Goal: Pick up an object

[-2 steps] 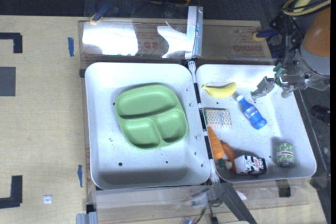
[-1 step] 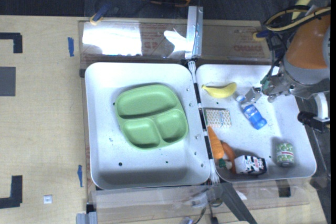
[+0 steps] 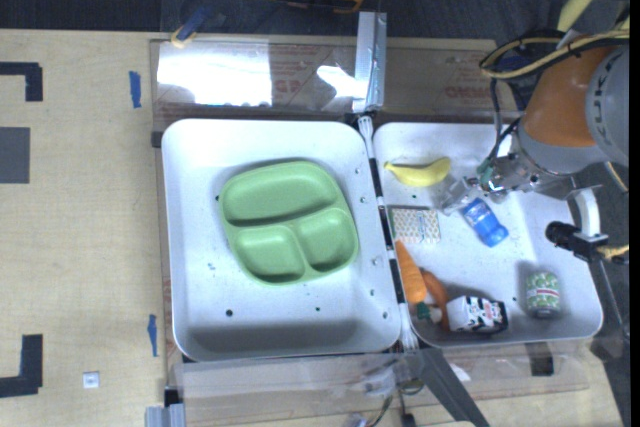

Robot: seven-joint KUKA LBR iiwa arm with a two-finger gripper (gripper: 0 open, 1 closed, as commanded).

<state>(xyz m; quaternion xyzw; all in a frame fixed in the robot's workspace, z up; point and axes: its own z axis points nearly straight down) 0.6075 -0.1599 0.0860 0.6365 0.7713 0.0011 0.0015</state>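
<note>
You've got the blue bottle (image 3: 487, 222) lying on its side in the right bin (image 3: 575, 315), its clear neck end pointing up-left, and the gripper (image 3: 497, 177) is right over that upper end, just above and beside it. It looks like the closest candidate for the pick, though that's a judgement: the task names no particular object. How wide the fingers stand you can't tell from here; the wrist and cabling blur together at that spot, and nothing can be seen clamped between them.

Step in hand, as it reads: the approach, with the arm (image 3: 565, 110) reaching in from the right and its orange band sitting over the bin's back corner. The grasp itself is not yet shown as made.

Look outward. The banana (image 3: 420, 172) lies just left of the gripper near the back wall. A small patterned packet (image 3: 414, 226) sits below the banana. The carrot (image 3: 411, 276) runs along the left wall, and at its lower end a black-and-white toy (image 3: 477, 314), maybe a cow, rests near the front wall. A small green-patterned can (image 3: 542, 292) stands well apart to the right.

The left bin (image 3: 190, 215) holds a green divided plate (image 3: 288, 219).

Next, you'd want the fingers to straddle the bottle across its narrow width, then close and lift straight up. Watch for rolling; a round bottle on its side may slip away.
</note>
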